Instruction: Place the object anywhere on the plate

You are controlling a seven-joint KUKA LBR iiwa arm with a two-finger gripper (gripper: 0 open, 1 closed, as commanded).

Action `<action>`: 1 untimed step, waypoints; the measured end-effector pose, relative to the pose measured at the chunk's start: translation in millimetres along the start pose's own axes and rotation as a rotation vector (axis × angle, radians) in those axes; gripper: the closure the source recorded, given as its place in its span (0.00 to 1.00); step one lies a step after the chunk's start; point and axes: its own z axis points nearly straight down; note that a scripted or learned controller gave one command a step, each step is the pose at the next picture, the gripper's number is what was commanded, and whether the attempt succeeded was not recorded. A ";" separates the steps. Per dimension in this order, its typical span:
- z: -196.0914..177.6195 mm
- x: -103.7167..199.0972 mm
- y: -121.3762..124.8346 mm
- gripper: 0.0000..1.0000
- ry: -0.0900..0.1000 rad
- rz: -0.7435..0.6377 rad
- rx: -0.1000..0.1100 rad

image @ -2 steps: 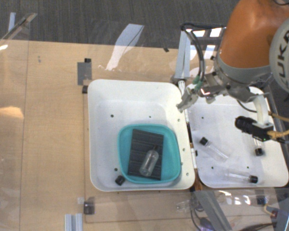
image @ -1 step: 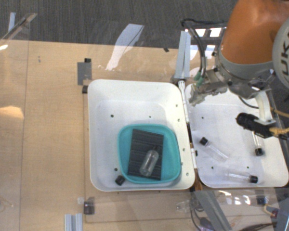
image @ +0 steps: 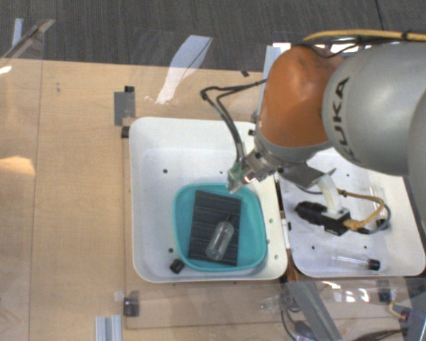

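Two shallow white bins sit side by side on the wooden surface (image: 57, 190). In the left bin (image: 153, 190) lies a turquoise plate (image: 254, 226), squarish with rounded corners, towards the near right. A dark ribbed slab (image: 206, 219), rectangular and slightly tilted, lies flat on the plate. A small clear bottle (image: 220, 240) rests on its side on the slab's near right part, its neck pointing far and right.

The tool (image: 236, 181) hangs at the plate's far right rim, just by the slab's far corner; I cannot tell whether it is spread or pressed together.

A small black piece (image: 176, 266) lies near the plate's near left corner. In the right bin (image: 405, 219), a clear tube (image: 351, 262) with a dark end lies near the front wall.
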 end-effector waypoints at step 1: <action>-0.2 -0.3 0.0 0.00 0.000 0.000 -0.001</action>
